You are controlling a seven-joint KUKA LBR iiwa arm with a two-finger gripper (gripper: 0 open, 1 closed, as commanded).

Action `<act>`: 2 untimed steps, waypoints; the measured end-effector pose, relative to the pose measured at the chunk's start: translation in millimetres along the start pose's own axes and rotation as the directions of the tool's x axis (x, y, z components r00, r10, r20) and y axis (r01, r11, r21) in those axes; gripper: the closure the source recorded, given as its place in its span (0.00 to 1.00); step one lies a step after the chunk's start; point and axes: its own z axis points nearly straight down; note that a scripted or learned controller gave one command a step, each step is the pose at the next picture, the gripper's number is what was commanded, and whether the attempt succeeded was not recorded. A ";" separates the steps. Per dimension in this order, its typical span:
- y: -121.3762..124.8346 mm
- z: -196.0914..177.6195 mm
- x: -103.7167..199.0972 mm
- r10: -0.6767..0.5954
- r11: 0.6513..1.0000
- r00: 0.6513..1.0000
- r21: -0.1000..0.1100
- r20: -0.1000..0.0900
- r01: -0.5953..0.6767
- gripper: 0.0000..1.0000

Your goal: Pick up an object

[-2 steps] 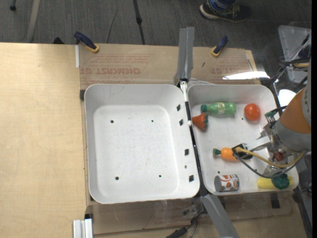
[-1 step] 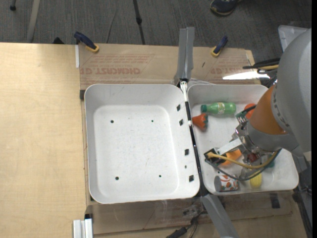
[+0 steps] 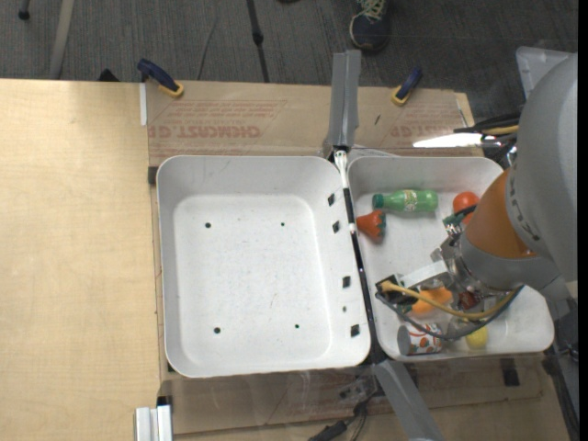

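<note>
My gripper point(image 3: 452, 288) is low in the right bin point(image 3: 397, 175), near its front half, under the grey arm with the orange band. The wrist hides what lies beneath it. A green bottle point(image 3: 409, 200) lies on its side at the back of this bin. A small red piece point(image 3: 370, 225) rests by the bin's left wall. A red-orange object point(image 3: 466, 200) sits at the back right, just beside the arm. An orange thing point(image 3: 434, 302) lies right by the gripper; a yellow thing point(image 3: 476, 339) and a white and red container point(image 3: 421, 341) lie at the front wall.
The left bin point(image 3: 248, 246) stands next to the right one, with a row of black clips along the shared edge. Cardboard point(image 3: 239, 122) lies behind the bins, held by two clamps. Bare wooden bench point(image 3: 73, 246) stretches to the left.
</note>
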 end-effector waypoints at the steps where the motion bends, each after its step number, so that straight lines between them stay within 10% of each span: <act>1: 64.4 -0.7 84.2 0.000 1.000 1.000 -0.001 0.001 0.000 0.00; 2: 32.2 -0.2 140.9 0.001 1.000 1.000 0.000 0.005 -0.001 0.00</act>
